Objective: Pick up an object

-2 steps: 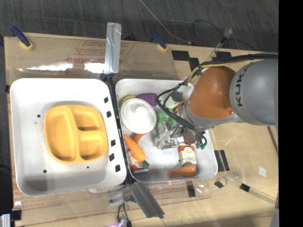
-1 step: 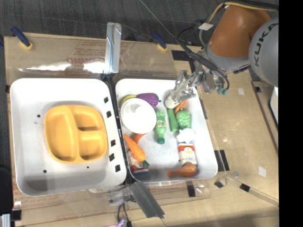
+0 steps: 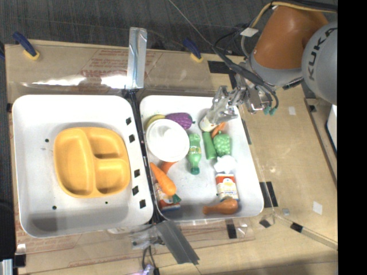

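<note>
Claw over the far right corner of the toy-filled right bin

The toys lie in the right bin [image 3: 249, 171]: a white bowl [image 3: 167, 140] at its left, a purple grape bunch [image 3: 180, 120] just behind it, a green bottle [image 3: 195, 153] beside the bowl, a green vegetable [image 3: 221, 145] to the right, a carrot [image 3: 164, 179] at the front left, a white bottle with an orange label [image 3: 226, 181] and an orange piece [image 3: 222, 207] at the front right. The claw [image 3: 221, 112] hangs at the bin's far right corner, just above a small white and orange item [image 3: 211, 124]; whether it is open or closed I cannot tell. The left bin [image 3: 28, 153] holds a yellow divided tray [image 3: 92, 159]. Both bins sit on the desk [image 3: 298, 171]
</note>
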You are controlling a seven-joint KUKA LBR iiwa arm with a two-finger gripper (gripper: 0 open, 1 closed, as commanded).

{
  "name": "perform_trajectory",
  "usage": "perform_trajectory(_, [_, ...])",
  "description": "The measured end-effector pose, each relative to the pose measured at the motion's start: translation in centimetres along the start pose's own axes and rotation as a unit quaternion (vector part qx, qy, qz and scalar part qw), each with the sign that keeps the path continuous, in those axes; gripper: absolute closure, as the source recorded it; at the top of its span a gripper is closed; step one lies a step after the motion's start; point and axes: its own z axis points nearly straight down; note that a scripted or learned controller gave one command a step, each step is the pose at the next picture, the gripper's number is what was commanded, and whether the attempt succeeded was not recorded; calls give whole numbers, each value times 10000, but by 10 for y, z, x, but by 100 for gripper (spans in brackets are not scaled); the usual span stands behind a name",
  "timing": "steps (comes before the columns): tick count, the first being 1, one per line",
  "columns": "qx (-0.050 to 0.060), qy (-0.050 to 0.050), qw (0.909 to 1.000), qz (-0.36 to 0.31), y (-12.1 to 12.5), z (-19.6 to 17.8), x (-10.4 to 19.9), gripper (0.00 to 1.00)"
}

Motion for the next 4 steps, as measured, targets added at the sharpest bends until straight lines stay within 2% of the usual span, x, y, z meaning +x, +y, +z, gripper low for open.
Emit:
perform_trajectory(1, [-5,1,9999,142,70,21,-7,100])
perform_trajectory(2, [12,-28,9995,-316,70,-44,-30,100])
perform_trajectory(4, [0,23,9994,-343,72,-55,-31,100])
